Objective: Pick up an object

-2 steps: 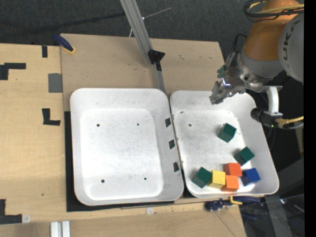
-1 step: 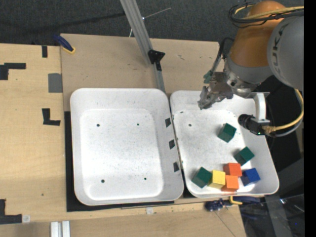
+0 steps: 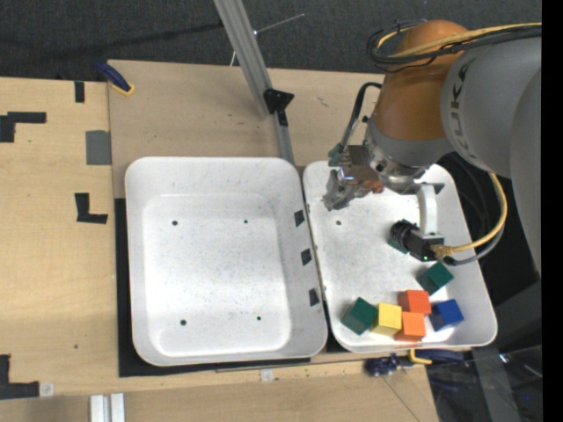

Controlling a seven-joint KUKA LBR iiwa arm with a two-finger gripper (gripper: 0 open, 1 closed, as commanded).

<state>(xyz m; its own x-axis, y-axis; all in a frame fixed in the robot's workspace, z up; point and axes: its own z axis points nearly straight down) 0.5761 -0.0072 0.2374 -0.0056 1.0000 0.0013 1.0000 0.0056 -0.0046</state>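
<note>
Several small blocks lie at the near end of the right bin [image 3: 343, 253]: a dark green block [image 3: 359, 316], a yellow block [image 3: 389, 316], two orange blocks [image 3: 413, 323] [image 3: 415, 301], a blue block [image 3: 447, 313] and a teal block [image 3: 435, 278]. My gripper [image 3: 338, 193] hangs over the far left part of the right bin, well away from the blocks. Nothing shows between its fingers.
The left bin [image 3: 141, 192] sits beside the right one. A slanted metal pole [image 3: 251, 55] crosses above the bench and ends near the bins' far edge. A black cable fitting [image 3: 406, 237] hangs from the arm over the right bin.
</note>
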